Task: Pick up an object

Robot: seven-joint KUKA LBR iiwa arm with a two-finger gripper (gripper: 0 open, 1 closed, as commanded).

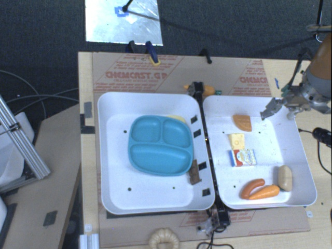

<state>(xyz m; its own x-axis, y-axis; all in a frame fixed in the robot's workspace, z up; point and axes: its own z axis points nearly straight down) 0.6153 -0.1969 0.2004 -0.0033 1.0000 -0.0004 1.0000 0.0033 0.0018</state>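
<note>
Camera view looks down at a slant on a desk [62, 139] of pale wood, laid with a brown cardboard sheet [171, 71] printed in red letters. 2 shallow white bins sit side by side on it. The left bin [116, 191] holds a blue divided plate [160, 144], with a small brown piece [194, 173] just beside the plate's lower right rim. The right bin [298, 154] holds the things to pick: an orange wedge [242, 122] near the top, a yellow cheese slice [237, 140] below it, a small red and white box [243, 157] under that, and, near the front corner, a sausage [251, 186] touching a carrot [264, 192], with a beige potato [285, 177] beside them. The tool [280, 109] hangs over the right bin's upper right part, its 2 fingers spread apart with nothing between them. Dark carpet [41, 25] lies beyond the desk, with a shiny square sheet [123, 15] on it.
</note>
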